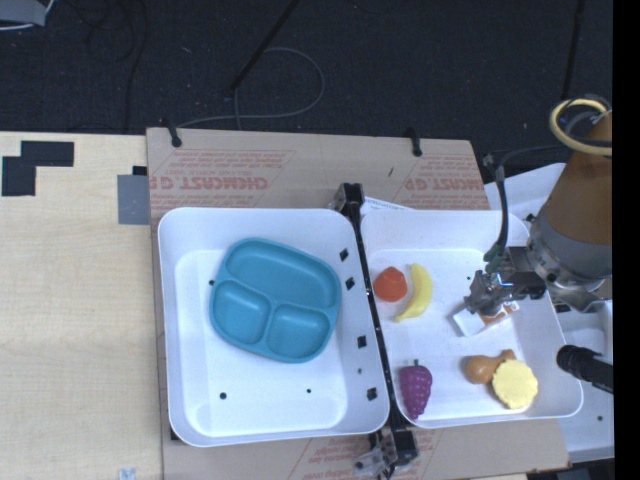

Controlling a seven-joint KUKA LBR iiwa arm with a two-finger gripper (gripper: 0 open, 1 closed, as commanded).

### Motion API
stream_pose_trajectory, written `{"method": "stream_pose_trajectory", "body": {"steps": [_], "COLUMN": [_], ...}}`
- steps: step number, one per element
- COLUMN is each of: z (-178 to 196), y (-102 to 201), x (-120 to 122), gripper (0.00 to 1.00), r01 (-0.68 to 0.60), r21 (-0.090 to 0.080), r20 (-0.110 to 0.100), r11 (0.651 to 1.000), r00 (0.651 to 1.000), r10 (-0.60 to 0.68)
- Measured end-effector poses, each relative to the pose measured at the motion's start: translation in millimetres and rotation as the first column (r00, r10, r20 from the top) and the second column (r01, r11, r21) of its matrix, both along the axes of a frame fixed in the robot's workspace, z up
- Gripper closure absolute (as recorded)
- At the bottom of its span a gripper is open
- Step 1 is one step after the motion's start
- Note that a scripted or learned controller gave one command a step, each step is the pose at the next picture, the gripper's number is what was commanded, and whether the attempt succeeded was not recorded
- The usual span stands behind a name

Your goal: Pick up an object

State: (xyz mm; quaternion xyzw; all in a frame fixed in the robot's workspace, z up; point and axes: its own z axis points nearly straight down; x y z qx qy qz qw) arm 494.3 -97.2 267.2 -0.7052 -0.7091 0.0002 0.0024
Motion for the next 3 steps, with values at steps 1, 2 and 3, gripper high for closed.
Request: {"method": "stream_pose_trajectory", "body": {"steps": [1,2,3], "z": [-1.5,-18.6,-33.3], "y": [44.8,100.5,159.1], "x": [4.7,-0.4,-3.1], "gripper": [1.00,1.00,1.00], "r01": [0.002,0.001,0.001], "r21": [-0.001,-0.001,-0.001], "r20": [0.000,-0.002,-0.004], "r11": [1.000,1.000,1.000], "r00": [1.000,1.000,1.000], "r10": [-0.002,-0.001,-0.001]}}
